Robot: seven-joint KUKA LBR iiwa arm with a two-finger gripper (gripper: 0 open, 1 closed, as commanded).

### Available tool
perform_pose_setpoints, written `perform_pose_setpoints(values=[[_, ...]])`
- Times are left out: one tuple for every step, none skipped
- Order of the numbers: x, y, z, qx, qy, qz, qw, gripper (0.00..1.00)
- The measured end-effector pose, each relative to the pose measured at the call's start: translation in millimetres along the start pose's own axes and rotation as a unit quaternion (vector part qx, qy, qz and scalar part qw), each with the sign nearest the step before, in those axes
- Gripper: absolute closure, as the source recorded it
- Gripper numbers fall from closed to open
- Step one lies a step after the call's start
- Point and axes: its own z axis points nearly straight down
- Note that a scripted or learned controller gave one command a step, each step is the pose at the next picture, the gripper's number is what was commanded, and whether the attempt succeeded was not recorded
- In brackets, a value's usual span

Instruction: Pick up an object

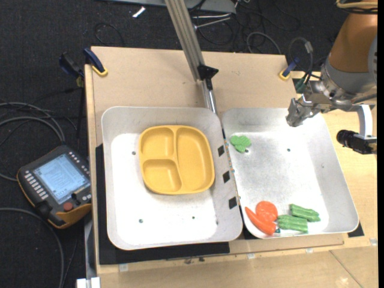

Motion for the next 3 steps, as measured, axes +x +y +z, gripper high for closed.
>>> perform_pose_setpoints(values=[[48.6,-14.4,11.5,0.003,0.001,-0.002,1.0000,1.00],[105.2,-36.3,18.1,0.003,0.002,-0.002,1.0000,1.00],[159.3,-43.6,18.9,0.003,0.002,-0.003,1.0000,1.00]])
